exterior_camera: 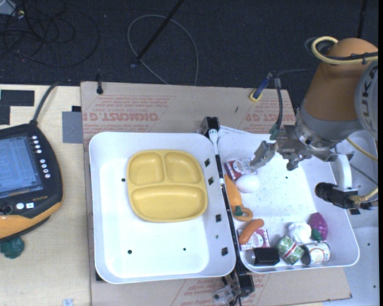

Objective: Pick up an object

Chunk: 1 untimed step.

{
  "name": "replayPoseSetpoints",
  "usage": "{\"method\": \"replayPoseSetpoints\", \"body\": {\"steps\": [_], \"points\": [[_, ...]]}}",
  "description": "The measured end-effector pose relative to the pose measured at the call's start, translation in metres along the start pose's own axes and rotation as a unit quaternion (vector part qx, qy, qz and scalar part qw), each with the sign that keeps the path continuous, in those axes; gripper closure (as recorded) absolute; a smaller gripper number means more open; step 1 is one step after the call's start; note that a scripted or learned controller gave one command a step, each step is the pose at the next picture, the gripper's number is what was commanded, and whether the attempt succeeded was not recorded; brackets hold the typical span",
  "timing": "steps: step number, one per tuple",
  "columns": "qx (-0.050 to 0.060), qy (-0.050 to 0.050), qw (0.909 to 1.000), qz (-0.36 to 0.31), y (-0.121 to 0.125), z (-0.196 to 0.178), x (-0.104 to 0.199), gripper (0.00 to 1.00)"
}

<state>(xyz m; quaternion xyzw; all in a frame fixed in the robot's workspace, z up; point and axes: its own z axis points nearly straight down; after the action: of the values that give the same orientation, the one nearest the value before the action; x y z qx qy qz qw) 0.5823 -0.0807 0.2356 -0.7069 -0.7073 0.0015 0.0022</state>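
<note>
End effector (pixel 279 155) over the right bin (pixel 345 234), fingers spread open with nothing between them.

A white egg (pixel 247 183) lies just left of and below the open fingers, in the upper left of the right bin, beside a red-and-white packet (pixel 237 168). It looks light, smooth and slippery, likely rigid; a grip across its widest middle seems safest. Carrots (pixel 250 229), a can (pixel 291 250) and a purple piece (pixel 318 224) crowd the bin's lower edge. The left bin (pixel 108 234) holds a yellow divided tray (pixel 167 185). Both bins sit on a cardboard-covered surface (pixel 147 110); a control tablet (pixel 19 171) lies at frame left, with dark carpet (pixel 83 30) and cables along the top.
</note>
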Motion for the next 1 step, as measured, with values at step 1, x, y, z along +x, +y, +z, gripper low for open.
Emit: {"method": "replayPoseSetpoints", "body": {"steps": [1], "points": [[0.001, 0.000, 1.0000, 0.001, 0.0200, 0.0980, -0.0015, 0.00]]}}
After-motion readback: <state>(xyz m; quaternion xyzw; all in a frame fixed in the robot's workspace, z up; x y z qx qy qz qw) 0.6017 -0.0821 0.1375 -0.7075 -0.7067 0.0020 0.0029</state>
